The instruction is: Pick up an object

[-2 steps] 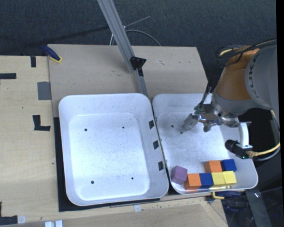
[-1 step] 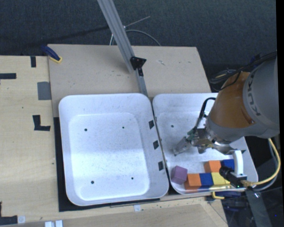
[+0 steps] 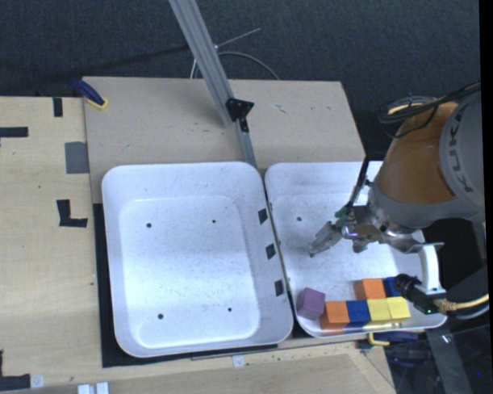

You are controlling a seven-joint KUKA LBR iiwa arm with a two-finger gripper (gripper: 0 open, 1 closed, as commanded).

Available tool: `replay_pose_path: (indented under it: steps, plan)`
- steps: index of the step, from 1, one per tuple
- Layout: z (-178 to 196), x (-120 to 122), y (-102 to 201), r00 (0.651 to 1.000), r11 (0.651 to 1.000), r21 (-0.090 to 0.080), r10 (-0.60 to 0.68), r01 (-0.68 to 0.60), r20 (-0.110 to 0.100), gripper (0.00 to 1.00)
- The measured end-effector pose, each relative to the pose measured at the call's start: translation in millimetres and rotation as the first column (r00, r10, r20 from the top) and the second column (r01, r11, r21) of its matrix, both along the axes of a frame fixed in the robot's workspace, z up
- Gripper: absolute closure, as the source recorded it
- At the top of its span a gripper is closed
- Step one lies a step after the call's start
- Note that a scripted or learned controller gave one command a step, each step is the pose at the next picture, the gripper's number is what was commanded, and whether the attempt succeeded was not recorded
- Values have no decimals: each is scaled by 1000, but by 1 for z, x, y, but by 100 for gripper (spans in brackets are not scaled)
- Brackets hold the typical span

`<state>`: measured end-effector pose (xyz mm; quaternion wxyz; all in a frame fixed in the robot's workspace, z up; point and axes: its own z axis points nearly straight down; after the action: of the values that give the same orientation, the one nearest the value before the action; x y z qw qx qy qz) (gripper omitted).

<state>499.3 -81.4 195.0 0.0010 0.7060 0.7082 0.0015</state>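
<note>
Several small blocks lie along the near edge of the right bin (image 3: 311, 186): a purple block (image 3: 312, 301) at the left, then an orange block (image 3: 337, 312), a blue block (image 3: 358, 311) and two yellow blocks (image 3: 388, 309) in a row. Another orange block (image 3: 369, 290) sits just behind that row. My gripper (image 3: 322, 241) hangs over the middle of the right bin, slanting down to the left, about a block's length behind and slightly right of the purple block. Nothing is visible in its grasp. The grey and orange arm (image 3: 419, 174) covers the bin's right side.
The left bin (image 3: 121, 196) stands beside the right one, and their rims meet in a ridge (image 3: 268, 232) with black clips. A slanted metal pole (image 3: 209, 60) runs from the top down to the bins' back edge. Black tape marks lie on the wooden bench at the left.
</note>
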Motion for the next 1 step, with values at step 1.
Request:
replay_pose_path:
  steps: [1]
  plan:
    - [-100, 16, -19, 1000, 1000, -1, -3, 3, -13, 0]
